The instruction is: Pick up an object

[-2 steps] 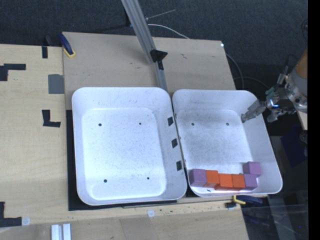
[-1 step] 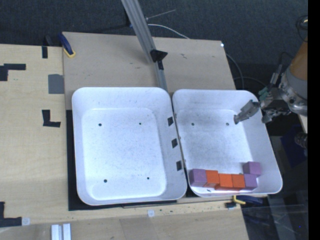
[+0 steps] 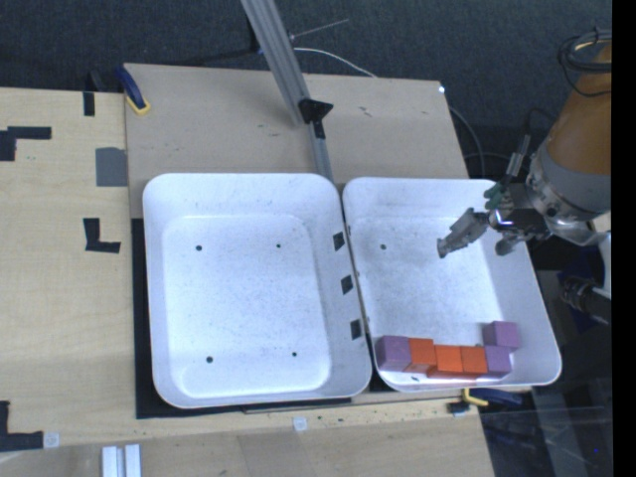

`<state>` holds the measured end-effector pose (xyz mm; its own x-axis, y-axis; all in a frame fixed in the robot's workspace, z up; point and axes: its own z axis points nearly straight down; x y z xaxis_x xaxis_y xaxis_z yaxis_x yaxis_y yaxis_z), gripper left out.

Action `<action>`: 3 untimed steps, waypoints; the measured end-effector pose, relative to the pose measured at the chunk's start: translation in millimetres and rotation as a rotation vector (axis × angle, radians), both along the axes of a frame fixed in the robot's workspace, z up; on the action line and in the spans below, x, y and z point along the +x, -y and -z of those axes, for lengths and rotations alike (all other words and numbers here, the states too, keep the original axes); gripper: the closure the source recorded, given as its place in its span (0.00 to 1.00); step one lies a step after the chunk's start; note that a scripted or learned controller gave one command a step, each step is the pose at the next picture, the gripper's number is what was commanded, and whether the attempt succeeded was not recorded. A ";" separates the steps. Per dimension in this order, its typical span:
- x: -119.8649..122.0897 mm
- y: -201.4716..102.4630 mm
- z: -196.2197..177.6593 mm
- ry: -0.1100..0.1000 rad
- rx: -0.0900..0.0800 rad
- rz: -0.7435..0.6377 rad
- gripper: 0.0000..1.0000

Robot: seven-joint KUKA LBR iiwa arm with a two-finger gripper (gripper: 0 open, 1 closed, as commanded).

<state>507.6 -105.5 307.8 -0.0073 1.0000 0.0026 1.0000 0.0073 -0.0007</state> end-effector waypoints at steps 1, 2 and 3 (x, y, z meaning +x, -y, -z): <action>-16.0 -66.4 5.8 -0.002 -0.001 0.000 0.00; 8.9 -46.5 34.9 -0.004 -0.004 0.008 0.00; -22.8 -79.0 50.6 -0.005 -0.002 0.005 0.00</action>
<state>484.7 -26.5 257.2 -0.0025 1.0000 0.0010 1.0000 0.0025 -0.0059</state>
